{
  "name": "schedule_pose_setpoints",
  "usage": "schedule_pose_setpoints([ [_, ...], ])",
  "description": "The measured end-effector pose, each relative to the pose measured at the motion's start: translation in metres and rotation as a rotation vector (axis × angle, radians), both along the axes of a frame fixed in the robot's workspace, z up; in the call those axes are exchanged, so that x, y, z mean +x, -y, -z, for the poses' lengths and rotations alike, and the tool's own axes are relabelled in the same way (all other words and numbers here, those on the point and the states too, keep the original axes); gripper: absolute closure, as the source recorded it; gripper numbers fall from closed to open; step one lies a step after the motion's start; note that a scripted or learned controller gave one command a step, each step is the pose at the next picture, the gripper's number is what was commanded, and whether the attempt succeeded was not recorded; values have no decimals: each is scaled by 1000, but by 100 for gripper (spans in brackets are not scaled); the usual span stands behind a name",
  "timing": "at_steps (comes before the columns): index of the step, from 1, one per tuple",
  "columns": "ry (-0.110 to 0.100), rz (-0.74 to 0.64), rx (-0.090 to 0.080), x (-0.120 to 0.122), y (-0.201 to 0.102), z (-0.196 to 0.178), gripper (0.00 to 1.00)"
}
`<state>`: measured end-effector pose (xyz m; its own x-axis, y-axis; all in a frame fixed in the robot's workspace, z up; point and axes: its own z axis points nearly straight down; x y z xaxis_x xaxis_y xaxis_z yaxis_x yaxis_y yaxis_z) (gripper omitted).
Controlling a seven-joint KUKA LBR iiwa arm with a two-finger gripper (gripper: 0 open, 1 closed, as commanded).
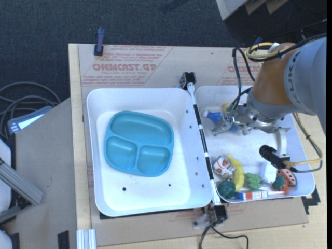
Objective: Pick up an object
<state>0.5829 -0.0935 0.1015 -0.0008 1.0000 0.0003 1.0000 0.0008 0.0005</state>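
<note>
1. We see the grey arm with its orange band (270, 84) reaching in over the right white bin (306, 154), with the metal two-finger gripper (224, 125) low near that bin's upper left corner.
2. We can't tell the gripper's state; its tip is too small and cluttered to read.
3. A small blue object (213, 116) sits right at the gripper tip; contact is unclear.
4. Below the gripper, along the bin's near edge: red-and-white crumpled packet (223, 166), yellow banana-shaped toy (237, 173), teal round lump (226, 190), green leafy toy (253, 180), red-and-white marker (253, 194), and a red-and-teal piece (284, 180).
5. Left of the gripper, the other white bin (98, 139) holds a blue three-compartment plastic plate (139, 143).
</note>
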Motion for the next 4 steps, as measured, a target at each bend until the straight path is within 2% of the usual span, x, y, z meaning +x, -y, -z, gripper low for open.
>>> schedule_pose_setpoints([
  [1, 1, 0, -1, 84, -1, 15, 0],
  [2, 9, -2, -2, 86, -1, 1, 100],
  [3, 0, 1, 0, 21, -3, -84, 100],
  [4, -2, 1, 0, 20, -3, -83, 0],
])
